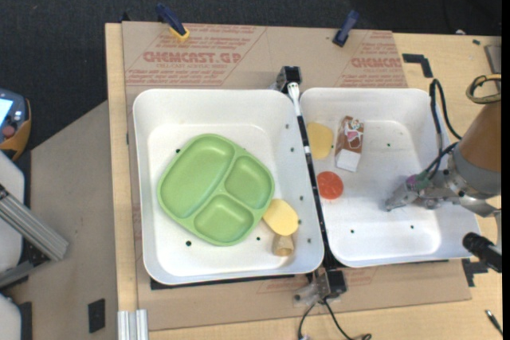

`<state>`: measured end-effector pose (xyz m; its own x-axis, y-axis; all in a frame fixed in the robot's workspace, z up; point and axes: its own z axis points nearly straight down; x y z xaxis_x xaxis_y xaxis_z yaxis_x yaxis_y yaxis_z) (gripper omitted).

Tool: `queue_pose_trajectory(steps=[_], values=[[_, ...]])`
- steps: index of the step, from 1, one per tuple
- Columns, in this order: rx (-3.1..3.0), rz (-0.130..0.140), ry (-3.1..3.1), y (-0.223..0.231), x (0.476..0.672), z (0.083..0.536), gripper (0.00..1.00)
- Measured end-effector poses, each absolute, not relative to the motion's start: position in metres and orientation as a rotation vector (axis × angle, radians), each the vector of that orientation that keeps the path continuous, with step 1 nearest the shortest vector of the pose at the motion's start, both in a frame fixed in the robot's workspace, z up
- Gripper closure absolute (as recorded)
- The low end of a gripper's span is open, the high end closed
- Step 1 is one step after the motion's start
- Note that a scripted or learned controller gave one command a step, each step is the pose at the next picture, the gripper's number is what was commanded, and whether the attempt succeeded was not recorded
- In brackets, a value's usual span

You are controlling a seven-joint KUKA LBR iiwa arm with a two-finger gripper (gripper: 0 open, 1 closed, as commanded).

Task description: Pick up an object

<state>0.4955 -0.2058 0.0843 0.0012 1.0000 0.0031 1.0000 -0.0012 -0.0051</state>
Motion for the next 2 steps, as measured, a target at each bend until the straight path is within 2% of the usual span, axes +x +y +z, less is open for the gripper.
queue_pose_trajectory(steps=[1,2], values=[[-2.218,0.001,-2.218,-0.183,0.478,0.084,0.00],[-2.223,-0.001,-2.221,-0.185,0.479,0.095,1.00]])
